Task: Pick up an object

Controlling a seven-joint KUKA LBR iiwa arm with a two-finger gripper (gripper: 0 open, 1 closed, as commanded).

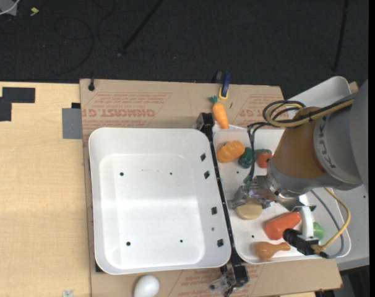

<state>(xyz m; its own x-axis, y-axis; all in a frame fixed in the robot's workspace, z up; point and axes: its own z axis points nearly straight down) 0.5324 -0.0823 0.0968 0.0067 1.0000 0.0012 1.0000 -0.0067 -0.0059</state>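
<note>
Overhead slanted view of two white bins on a cardboard-topped bench. Landmark: black divider [215, 184] btwn the bins. Left of it, the left bin [107, 197]. Right of it, the right bin [342, 243] holds toy items: orange piece [229, 151] near the divider's top, green piece [245, 158] beside it, beige round piece [249, 211] just right of the divider, red-orange piece [281, 225] & tan drumstick-shaped piece [271, 249] lower right. Gripper [250, 193] sits just above the beige piece; its grip state can't be made out. A carrot [220, 115] lies above the divider, outside the bins; a white ball [146, 286] below the left bin.
</note>
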